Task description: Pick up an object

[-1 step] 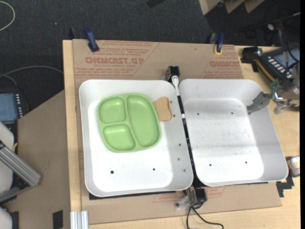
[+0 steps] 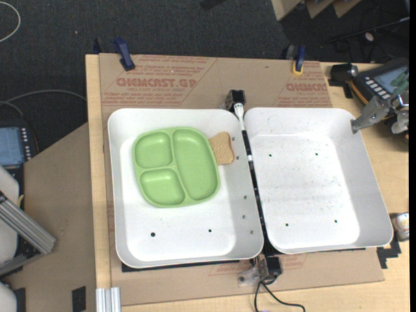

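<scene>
Plate [image 2: 175,168], green and three-sectioned, is seen in the left bin [image 2: 130,236], a tan sponge [image 2: 223,148] touching at two o'clock; gripper [image 2: 377,112] state cannot be told

A brown board [image 2: 162,77] printed with red lettering lies under both white bins. Blue clamps [image 2: 123,52] grip its far edge, one at the left, another [image 2: 299,60] toward the right. Dark carpet [image 2: 130,12] stretches beyond the board, and a cable [image 2: 276,298] trails off its near edge.
</scene>
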Available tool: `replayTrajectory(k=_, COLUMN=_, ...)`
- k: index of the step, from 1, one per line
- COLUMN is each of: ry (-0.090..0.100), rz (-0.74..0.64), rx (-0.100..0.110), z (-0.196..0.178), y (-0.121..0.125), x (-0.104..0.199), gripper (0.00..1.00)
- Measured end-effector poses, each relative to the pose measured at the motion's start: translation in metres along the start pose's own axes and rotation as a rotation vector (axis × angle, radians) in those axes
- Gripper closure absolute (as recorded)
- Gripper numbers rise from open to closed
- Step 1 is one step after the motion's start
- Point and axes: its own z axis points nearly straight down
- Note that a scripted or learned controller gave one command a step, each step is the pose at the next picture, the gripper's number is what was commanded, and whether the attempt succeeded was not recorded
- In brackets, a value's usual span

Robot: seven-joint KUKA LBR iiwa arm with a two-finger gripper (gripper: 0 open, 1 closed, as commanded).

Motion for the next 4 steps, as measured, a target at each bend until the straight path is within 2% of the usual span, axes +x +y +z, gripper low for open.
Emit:
replayTrajectory(k=1, ry=-0.002, rz=0.006, rx=-0.001, z=-0.104, y=-0.038, x=-0.005, gripper=0.00)
replayTrajectory(k=2, ry=-0.002, rz=0.005, rx=0.008, z=-0.108, y=-0.036, x=-0.004, gripper=1.00)
replayTrajectory(k=3, ry=0.006, rz=0.006, rx=0.028, z=0.017, y=-0.039, x=0.023, gripper=1.00)
replayTrajectory(k=4, ry=-0.003, rz=0.010, rx=0.007, z=-0.028, y=-0.024, x=-0.024, gripper=1.00)
